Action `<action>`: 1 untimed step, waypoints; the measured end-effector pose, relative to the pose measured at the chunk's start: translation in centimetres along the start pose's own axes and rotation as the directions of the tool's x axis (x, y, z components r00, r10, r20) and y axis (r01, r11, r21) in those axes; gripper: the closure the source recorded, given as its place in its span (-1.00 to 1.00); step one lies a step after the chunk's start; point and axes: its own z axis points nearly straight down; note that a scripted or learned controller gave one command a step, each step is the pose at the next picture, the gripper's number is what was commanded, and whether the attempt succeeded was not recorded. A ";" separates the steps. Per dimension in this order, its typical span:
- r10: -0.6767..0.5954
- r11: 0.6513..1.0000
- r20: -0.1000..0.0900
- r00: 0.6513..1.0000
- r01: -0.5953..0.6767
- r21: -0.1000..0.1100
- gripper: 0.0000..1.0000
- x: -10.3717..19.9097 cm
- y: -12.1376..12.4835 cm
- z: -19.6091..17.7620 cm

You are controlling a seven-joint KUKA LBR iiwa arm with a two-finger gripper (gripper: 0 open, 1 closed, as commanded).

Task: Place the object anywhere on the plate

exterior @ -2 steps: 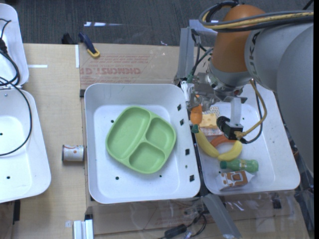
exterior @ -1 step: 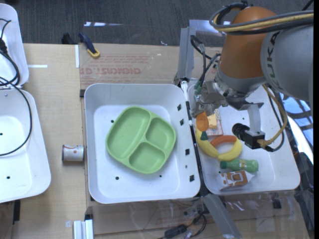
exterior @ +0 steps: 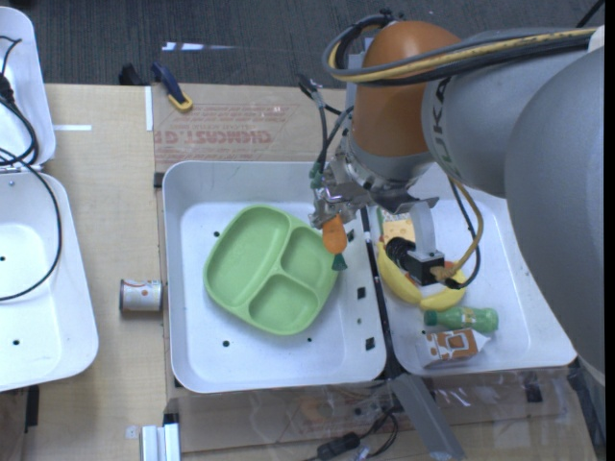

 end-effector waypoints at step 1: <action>0.001 1.000 0.000 1.000 -0.001 0.000 -1.00 0.0 0.0 0.0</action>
